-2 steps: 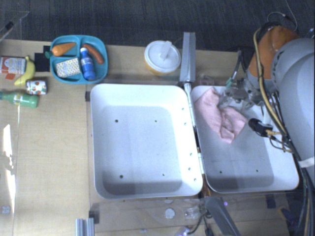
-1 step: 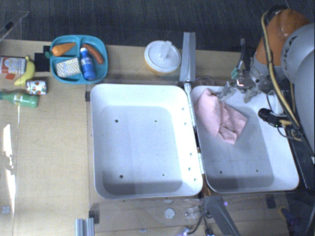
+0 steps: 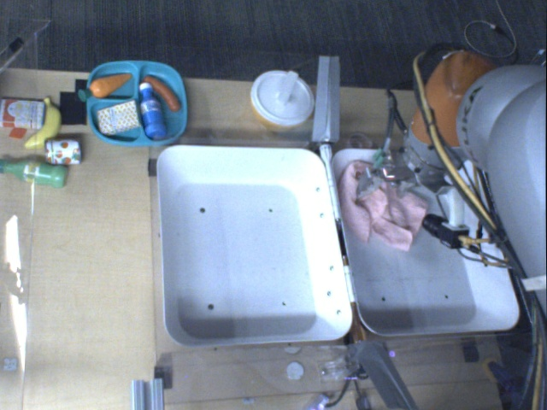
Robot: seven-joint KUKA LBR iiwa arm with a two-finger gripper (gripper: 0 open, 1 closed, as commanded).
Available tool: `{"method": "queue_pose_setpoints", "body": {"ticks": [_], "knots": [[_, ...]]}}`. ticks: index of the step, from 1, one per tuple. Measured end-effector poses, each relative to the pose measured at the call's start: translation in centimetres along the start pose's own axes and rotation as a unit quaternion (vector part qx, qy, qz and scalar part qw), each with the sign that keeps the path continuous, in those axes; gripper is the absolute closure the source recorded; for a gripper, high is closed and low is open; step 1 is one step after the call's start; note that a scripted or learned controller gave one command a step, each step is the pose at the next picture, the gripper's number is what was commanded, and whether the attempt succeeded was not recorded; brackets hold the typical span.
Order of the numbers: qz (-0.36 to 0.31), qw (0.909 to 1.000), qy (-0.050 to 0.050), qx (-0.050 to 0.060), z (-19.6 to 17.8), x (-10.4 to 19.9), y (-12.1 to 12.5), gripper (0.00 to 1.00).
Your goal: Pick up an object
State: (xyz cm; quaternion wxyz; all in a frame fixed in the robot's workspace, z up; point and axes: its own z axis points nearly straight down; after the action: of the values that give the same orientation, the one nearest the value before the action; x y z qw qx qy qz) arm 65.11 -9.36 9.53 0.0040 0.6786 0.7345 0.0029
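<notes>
- Around the bins: a white lidded cup (image 3: 282, 98) stands on the bench (image 3: 85, 272) just behind the seam between the two bins, beside an upright grey metal post (image 3: 326, 101).
- At the bench's far left lie a banana (image 3: 44, 124), a small printed can (image 3: 62, 151), a green bottle (image 3: 34, 172) on its side and a red-and-white carton (image 3: 20, 113).
- A teal divided tray (image 3: 137, 102) near them holds a carrot (image 3: 111, 84), a blue bottle (image 3: 151, 114), a sausage-like piece (image 3: 165, 95) and a speckled block (image 3: 117, 118).
- Yellow and black cables (image 3: 444, 169) drape from the arm (image 3: 504, 152) over the right bin's far right side.
- The left bin (image 3: 248, 246) shows a bare white floor.
- The right bin (image 3: 427, 289) holds a crumpled pink cloth (image 3: 385, 212) in its back left part, against the wall next to the left bin.
- The pincer (image 3: 386, 173) sits on the cloth's upper edge; whether its fingers are apart or together, I cannot tell.
</notes>
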Motion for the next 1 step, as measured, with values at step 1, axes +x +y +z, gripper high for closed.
{"method": "queue_pose_setpoints", "body": {"ticks": [1], "knots": [[-0.002,1.0000,0.001,0.001,-0.74,0.20,0.16,1.00]]}}
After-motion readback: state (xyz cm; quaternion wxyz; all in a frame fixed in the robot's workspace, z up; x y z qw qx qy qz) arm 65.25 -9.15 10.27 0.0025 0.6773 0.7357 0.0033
